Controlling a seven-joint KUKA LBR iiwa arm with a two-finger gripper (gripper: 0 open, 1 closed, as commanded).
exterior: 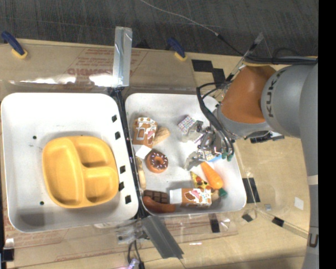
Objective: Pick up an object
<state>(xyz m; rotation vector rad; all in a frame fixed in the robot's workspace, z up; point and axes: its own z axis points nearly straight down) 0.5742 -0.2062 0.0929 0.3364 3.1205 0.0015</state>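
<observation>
The right bin point(173, 101) holds several toy foods. A gingerbread house point(144, 130) lies at its left, with a chocolate donut point(156, 161) just below it. A small purple-and-white packet point(186, 124) sits near the middle. An orange carrot point(213, 176) lies at the right, beside a yellow pizza slice point(198, 180). Along the front wall are a brown sausage point(158, 202) and a small carton point(193, 196). My gripper point(206, 149) hangs low over the bin's right-middle, just above the carrot and right of the packet. Nothing shows held in it.
The left bin point(17, 111) holds a yellow divided plate point(80, 170). The grey arm with its orange band point(243, 97) covers the right bin's upper right corner. Grey tape point(122, 55) runs over the seam between the bins.
</observation>
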